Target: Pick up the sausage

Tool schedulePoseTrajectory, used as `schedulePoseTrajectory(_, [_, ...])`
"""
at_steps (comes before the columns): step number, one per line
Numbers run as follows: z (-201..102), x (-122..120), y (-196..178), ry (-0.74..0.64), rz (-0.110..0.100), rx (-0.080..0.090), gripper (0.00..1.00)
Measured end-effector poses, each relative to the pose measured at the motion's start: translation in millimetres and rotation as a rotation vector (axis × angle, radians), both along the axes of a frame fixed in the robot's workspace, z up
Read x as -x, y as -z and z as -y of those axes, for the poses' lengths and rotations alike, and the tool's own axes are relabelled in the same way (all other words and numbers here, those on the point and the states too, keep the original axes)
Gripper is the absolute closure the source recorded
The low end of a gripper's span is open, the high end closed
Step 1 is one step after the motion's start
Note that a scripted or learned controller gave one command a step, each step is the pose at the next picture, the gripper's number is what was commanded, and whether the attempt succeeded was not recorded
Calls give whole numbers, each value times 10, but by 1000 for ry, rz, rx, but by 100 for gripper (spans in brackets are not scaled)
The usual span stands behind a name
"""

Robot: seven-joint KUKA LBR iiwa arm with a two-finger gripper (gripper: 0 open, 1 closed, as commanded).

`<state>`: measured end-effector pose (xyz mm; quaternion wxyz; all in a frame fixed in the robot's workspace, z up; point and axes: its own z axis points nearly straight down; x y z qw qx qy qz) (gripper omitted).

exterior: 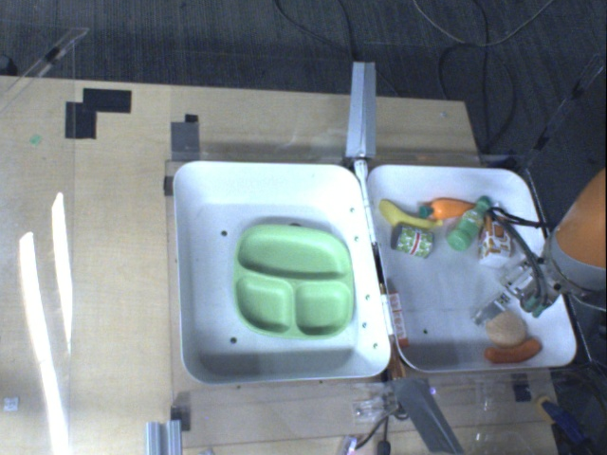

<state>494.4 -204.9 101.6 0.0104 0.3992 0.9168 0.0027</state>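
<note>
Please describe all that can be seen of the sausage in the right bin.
The sausage is a small, smooth orange-red piece, long with rounded ends, probably plastic play food. It lies flat and nearly level across the picture, in the near right corner of the right bin, close to the front wall. A tan bread-like piece sits directly behind it, perhaps touching. The tool is above that piece, apart from the sausage.

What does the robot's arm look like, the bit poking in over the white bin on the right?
An orange band rounds the top of the arm, with a grey section under it. Below that sits a small metallic gripper of silvery parts with a touch of green. Thin black cables run from the arm across the right bin.
</note>
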Motion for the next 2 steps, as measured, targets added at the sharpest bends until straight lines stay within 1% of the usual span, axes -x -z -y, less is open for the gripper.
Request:
schedulePoseTrajectory(1, [-315, -288, -872, 96, -11, -2, 0])
schedulePoseTrajectory(2, [-195, -39, -660, 16, -14, -2, 0])
